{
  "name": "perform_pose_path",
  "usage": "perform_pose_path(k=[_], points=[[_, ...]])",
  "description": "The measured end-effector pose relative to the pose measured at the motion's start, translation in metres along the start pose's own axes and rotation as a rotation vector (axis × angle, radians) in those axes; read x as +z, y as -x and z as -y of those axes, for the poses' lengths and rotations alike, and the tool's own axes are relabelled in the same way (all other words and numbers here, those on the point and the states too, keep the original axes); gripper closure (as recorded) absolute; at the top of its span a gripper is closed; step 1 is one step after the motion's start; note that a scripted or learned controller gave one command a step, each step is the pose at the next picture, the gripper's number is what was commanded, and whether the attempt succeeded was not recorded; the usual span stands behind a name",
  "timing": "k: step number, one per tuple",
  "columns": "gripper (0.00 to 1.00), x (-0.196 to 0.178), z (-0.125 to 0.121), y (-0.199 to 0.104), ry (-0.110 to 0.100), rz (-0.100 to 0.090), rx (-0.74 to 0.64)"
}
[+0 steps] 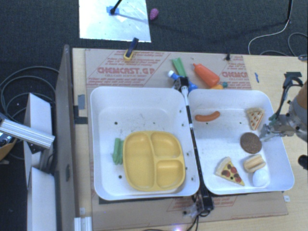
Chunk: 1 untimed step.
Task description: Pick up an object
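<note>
- The toy foods are lying loose in the right bin (276,177), presumably scattered so that any one can be taken: the sausage (207,115) at 10 o'clock, the waffle wedge (255,118) at 2, the brown disc (250,142) near 3, and the pizza slice (229,171), bun (254,163) and egg (261,177) around 5.
- The yellow tray (154,160) is being kept in the left bin (103,143).
- The gripper (267,132) is being held low at the right bin's 3 o'clock edge, just beside the disc; nothing is seen between its tips, and how far they are parted cannot be told.
</note>
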State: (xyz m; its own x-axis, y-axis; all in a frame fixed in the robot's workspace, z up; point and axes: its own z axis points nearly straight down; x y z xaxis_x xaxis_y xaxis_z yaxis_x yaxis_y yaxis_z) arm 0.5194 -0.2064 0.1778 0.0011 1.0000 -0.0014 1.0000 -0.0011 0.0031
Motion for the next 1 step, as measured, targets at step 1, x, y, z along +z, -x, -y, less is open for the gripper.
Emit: perform_pose_path(k=[1], points=[[1.0,0.0192,-0.0699,-0.0674,0.002,0.0,-0.014]])
